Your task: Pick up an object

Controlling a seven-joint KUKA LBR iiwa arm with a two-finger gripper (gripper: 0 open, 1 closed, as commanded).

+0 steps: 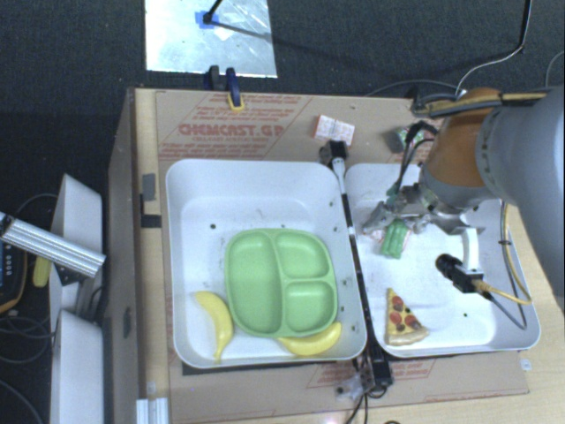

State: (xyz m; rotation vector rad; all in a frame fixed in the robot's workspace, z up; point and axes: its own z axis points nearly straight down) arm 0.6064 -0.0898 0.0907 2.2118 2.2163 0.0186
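Observation:
In the right bin [459,321], a small green block [394,239] lies near the left wall, towards the back. My gripper [399,217] is low over the block's upper end, touching or nearly touching it, and the grey arm with its orange band [459,153] comes in from the right. The wrist hides how the gripper meets the block. A toy pizza slice [403,318] lies at the front left corner of the same bin, well apart from the gripper.
The left bin [256,193] holds a green divided plate [282,281], with one yellow banana [216,321] at its left and another [313,341] at its front edge. A black connector and cable [461,274] hang from the arm over the right bin.

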